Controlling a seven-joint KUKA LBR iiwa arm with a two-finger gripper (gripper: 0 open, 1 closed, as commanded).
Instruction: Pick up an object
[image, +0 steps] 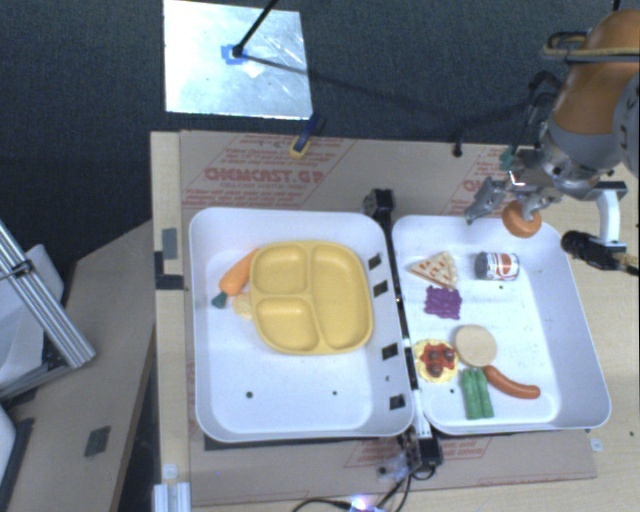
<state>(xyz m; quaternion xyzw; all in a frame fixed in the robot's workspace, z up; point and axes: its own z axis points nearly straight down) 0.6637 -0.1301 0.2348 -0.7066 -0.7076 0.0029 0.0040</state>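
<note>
Orange and round, a small toy fruit (521, 220) sits pinched between the fingers of the gripper (519, 212), lifted above the far edge of the right bin (580, 330). Below it in that bin lie a can (497, 265), a pizza slice (435, 269), a purple piece (443, 301) and a sausage (511, 383). The left bin (215, 330) carries a yellow divided plate (305, 297) with a carrot (236, 273) beside it.

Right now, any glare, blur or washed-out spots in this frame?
Camera view: reflective sheet at top glares bright; white bins look slightly blown out; gripper and orange item are soft, fine detail lost; overall frame grainy, low resolution.
</note>
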